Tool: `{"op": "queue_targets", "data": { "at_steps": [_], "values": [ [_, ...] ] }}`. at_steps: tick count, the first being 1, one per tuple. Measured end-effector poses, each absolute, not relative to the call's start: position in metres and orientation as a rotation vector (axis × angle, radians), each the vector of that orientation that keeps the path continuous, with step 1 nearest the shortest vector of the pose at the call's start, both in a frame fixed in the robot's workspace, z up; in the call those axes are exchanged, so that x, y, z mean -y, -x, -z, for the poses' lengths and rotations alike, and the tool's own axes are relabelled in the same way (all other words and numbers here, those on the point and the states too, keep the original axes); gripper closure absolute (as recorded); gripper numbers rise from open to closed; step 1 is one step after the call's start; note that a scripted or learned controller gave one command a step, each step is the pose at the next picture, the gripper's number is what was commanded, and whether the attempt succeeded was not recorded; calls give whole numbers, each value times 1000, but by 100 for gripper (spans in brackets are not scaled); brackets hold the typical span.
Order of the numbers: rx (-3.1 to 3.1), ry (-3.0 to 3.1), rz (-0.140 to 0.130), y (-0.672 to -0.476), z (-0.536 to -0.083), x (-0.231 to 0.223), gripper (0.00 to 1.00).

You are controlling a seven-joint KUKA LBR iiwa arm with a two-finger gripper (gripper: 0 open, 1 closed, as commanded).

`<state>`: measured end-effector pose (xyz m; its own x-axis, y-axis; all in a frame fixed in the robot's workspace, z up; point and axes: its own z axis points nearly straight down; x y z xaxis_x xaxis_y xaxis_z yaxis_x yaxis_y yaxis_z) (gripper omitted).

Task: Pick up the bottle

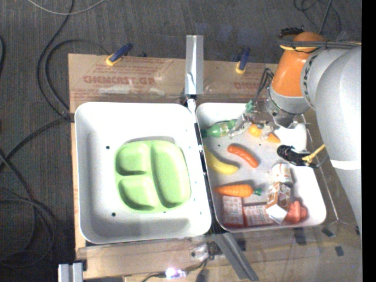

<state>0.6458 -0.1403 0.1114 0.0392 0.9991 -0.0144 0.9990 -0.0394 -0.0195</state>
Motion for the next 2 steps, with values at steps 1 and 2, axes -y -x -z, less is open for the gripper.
{"op": "queue_targets", "data": {
  "at_steps": [1, 2],
  "values": [
    [2147, 2269, -52, -659, -89, 117, 0],
    [2022, 2403, -9, -668, -169, 138, 0]
  ]
}}
